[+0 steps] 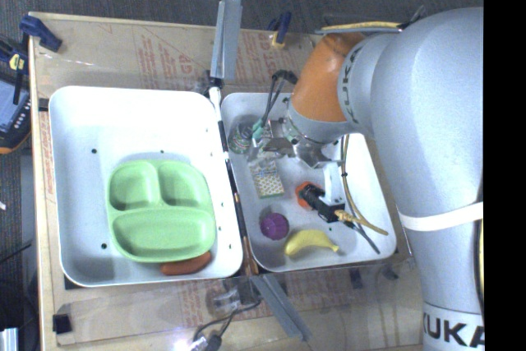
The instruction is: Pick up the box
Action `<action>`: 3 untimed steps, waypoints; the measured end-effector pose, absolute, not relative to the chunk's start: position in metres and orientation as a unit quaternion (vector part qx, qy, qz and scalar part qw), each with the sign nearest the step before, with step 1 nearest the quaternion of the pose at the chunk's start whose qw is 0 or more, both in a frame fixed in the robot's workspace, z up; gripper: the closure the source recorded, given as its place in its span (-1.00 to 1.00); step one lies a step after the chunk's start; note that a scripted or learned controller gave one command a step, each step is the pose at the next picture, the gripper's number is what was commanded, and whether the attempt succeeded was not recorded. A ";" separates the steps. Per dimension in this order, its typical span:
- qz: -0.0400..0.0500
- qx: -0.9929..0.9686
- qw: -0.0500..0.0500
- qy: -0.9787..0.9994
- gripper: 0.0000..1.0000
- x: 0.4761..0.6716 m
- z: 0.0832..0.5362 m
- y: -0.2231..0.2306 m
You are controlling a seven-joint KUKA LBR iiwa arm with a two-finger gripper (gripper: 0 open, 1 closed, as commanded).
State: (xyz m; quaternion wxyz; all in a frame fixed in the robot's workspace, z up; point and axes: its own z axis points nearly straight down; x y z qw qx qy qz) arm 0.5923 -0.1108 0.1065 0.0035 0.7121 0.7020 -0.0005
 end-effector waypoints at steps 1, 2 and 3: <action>0.000 0.712 0.004 0.702 -1.00 0.592 0.106 -0.111; -0.001 0.704 -0.001 0.710 -1.00 0.549 0.092 -0.124; -0.002 0.702 -0.001 0.712 1.00 0.549 0.101 -0.125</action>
